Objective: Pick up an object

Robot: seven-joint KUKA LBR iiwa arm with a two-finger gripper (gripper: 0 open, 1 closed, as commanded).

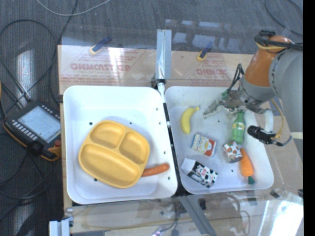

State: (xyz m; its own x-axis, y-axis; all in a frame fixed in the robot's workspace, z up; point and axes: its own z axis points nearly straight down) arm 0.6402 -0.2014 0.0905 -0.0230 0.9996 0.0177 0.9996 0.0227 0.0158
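Left bin [74,132]: one yellow divided tray [114,153] lies in it, three compartments, nothing in them; one orange sausage-like toy [156,169] rests against the tray's lower right edge.
Divider: the two bins sit side by side on the surface, rims close together.
Right bin [268,181]: seven small things, counted from its left side.
Banana [187,119]: one, yellow, near the bin's upper left, apart from the rest.
Cartons: two; one orange-and-white carton [203,145] in the middle, one black-and-white cow-print carton [200,172] below it near the front wall.
Can [231,152]: one, small, lying just beside the carrot.
Green bottle [238,127]: one, lying just under the wrist, close to the gripper.
Carrot [246,165]: one, orange, green tip toward the front right corner.
Gripper [214,108]: low over the upper middle of the right bin, between the banana and the green bottle; its fingers look spread wide and nothing sits between them.
Arm: one, grey with an orange band, reaching in from the right.
Task progress: nothing is picked yet; every object lies in a bin. Judging by position, the gripper is at the reaching stage, with closing on something and lifting left to do.
Likely target: unclear; the banana and the green bottle are nearest.
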